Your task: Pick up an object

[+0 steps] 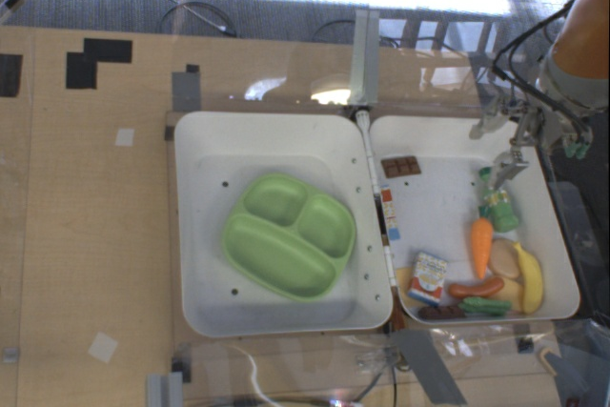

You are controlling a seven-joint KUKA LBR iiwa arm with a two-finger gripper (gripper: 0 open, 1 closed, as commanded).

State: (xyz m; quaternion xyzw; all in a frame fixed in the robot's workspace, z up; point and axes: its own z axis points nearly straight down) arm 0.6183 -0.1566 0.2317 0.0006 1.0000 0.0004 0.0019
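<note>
Hovering tool [508, 169] above green packet [499, 209], right bin [434, 205]

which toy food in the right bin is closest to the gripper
The green leafy toy at the right bin's right wall, just under the gripper. The carrot, banana and sausage lie farther toward the front.
</note>
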